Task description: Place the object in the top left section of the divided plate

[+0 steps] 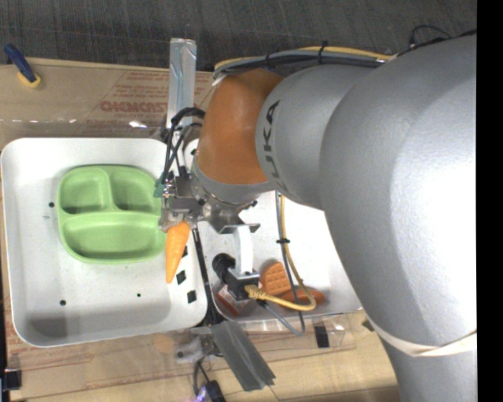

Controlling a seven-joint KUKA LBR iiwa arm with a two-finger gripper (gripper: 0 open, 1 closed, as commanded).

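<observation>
Green divided plate in left bin, sections bare. Pincer at plate's right rim, closed on orange carrot. Waffle-like piece in right bin.

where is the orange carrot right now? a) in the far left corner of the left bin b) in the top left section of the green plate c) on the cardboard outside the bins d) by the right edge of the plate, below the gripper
d: the carrot hangs point-down just beneath the gripper, beside the right rim of the green plate, not in any of its sections.
</observation>
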